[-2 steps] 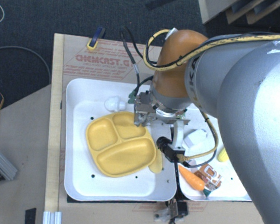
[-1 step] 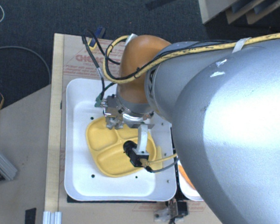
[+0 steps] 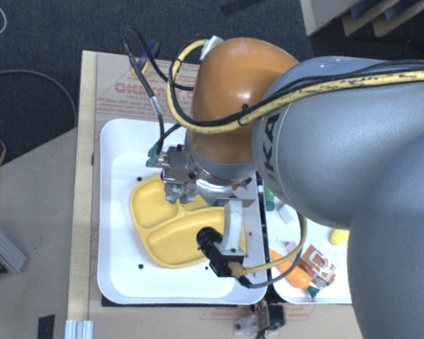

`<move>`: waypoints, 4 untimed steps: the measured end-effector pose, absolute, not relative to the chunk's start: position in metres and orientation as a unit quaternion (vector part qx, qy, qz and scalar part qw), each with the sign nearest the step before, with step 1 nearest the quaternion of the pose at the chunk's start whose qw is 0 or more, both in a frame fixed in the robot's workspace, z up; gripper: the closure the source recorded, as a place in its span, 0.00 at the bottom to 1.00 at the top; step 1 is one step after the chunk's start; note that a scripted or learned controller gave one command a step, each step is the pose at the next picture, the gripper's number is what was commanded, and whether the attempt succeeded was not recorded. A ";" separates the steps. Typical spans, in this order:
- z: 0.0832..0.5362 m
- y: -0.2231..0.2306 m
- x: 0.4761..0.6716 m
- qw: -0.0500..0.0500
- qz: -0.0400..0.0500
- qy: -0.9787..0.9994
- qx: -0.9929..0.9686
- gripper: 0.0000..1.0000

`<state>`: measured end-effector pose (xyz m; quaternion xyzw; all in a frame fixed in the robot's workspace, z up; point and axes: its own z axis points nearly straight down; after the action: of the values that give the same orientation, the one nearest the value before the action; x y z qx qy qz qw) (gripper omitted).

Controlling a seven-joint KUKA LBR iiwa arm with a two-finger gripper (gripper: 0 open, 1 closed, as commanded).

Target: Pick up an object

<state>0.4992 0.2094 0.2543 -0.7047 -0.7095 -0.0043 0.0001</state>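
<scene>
Two white bins sit side by side on the bench, and the left bin [image 3: 117,215] serves as the landmark here. Inside it lies one yellow two-lobed object [image 3: 162,224], a soft-looking shape resting on the bin floor toward its middle. The gripper [image 3: 194,197] hangs directly over that object's right portion, the grey arm [image 3: 350,142] and its orange band [image 3: 235,92] covering the bin's far right side (the jaws are hidden under the wrist, so their state cannot be told). Right of the left bin, the second bin [image 3: 327,294] holds several small items: one yellow piece [image 3: 339,236], one orange-and-white packet [image 3: 315,265] and something green [image 3: 269,202].
</scene>
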 end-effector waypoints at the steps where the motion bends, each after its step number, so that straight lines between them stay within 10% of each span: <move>1: 0.374 0.226 0.541 -0.004 -0.008 -0.708 -0.706 1.00; 2: 0.308 0.145 0.475 0.003 0.006 -0.705 -0.710 1.00; 3: 0.233 0.157 0.551 0.001 0.003 -0.706 -0.708 1.00; 4: 0.395 0.168 0.513 -0.003 -0.008 -0.709 -0.706 1.00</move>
<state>0.5133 0.1684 0.3950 -0.7056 -0.7086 -0.0081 -0.0028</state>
